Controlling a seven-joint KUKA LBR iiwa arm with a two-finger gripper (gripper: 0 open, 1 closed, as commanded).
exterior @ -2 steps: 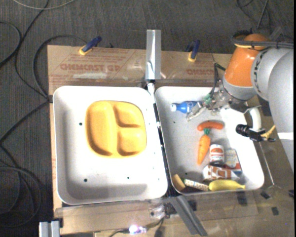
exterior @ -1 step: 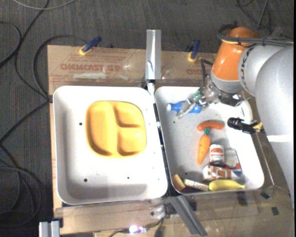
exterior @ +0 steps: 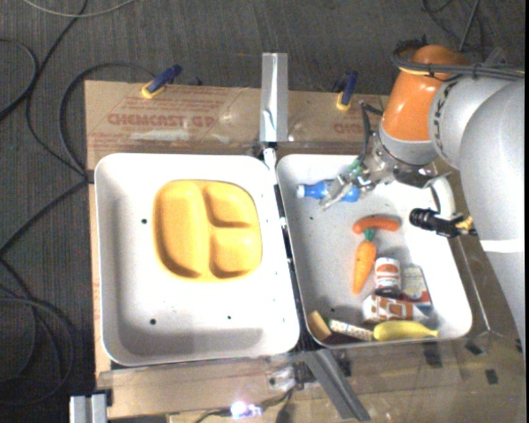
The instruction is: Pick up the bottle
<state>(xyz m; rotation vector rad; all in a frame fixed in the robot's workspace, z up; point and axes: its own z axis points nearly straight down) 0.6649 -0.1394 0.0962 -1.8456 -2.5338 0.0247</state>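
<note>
I see gripper (exterior: 351,183) at bottle (exterior: 322,190), far-left corner of right bin (exterior: 463,324). Finger state: cannot tell. Risk I judge: bottle lies flat near wall, may roll or slip out.

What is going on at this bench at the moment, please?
The grey arm has reached into the right bin, and its pincer sits at the blue bottle near the bin's far left corner. The bottle lies on the bin floor. Toy foods, including a carrot, lie nearby. The left bin holds a yellow divided tray.
</note>
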